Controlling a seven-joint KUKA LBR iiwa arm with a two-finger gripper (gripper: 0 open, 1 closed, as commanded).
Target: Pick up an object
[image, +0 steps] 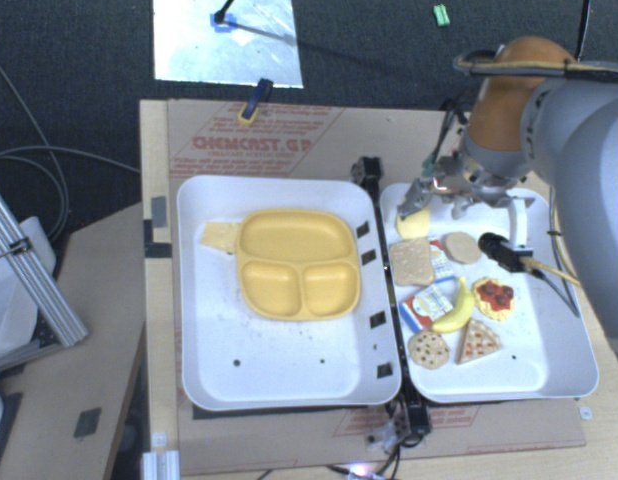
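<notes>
The gripper (417, 200) sits low over the pale yellow piece (413, 224) just beneath it; I cannot tell its opening. The bread slice (413, 261) lies just beyond, crowding it. A nudge could push the piece against the bin wall (386, 203).

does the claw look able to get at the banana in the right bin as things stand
Probably yes. The banana lies uncovered on top in the right bin, with the claw at the same bin's far end, though a packet and pizza crowd its sides.

Dark carpet floor (69, 58), cardboard-topped bench (289, 133)
</notes>
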